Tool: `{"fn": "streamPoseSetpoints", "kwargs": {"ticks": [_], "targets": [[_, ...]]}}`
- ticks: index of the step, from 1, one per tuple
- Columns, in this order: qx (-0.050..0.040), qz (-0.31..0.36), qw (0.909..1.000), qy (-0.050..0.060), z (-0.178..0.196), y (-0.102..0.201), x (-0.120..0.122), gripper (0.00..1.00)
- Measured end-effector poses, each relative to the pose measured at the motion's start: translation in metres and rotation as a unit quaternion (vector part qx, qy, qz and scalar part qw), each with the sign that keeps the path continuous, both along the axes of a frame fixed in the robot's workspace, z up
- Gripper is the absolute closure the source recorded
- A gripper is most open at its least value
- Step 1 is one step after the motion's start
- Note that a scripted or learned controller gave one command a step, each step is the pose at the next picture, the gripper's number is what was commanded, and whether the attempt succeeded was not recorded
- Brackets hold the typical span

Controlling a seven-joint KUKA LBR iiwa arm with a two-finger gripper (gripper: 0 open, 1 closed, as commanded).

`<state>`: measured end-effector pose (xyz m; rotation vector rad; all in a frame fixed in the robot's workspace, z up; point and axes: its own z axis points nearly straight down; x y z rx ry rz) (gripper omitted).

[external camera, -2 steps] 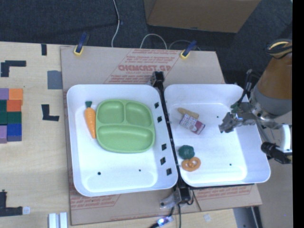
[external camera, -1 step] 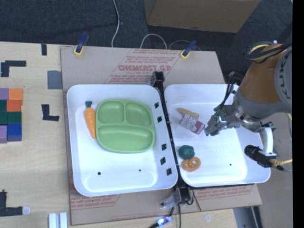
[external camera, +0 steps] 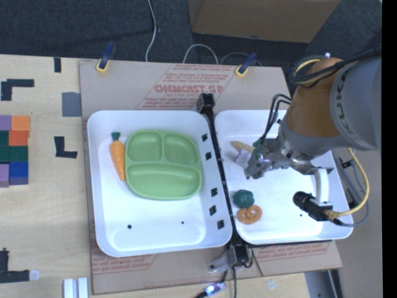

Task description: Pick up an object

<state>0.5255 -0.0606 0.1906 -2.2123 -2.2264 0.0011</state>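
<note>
My gripper is low over the right bin, near its left side. Just left of it lie a small grey-white item and a tan stick-like piece, both touching or nearly touching the gripper's tip. I cannot tell whether either one is held. Below the gripper sit a dark green lump and an orange ring-shaped piece on the bin floor. The arm's grey body and orange band hide the bin's right part.
The left bin holds a green divided plate and a toy carrot beside it. A black divider runs between the bins. Coloured blocks stand at the far left of the bench.
</note>
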Motion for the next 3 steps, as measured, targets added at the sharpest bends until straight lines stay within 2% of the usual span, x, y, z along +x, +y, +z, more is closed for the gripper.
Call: {"fn": "streamPoseSetpoints", "kwargs": {"ticks": [1, 2, 3], "targets": [[0.0000, 0.000, 1.0000, 0.000, -0.003, 0.051, -0.006, 1.00], [-0.0004, 0.000, 1.0000, 0.000, -0.001, 0.100, 0.002, 1.00], [-0.0005, -0.001, 1.0000, -0.001, 0.017, 0.154, 0.003, 1.00]]}}
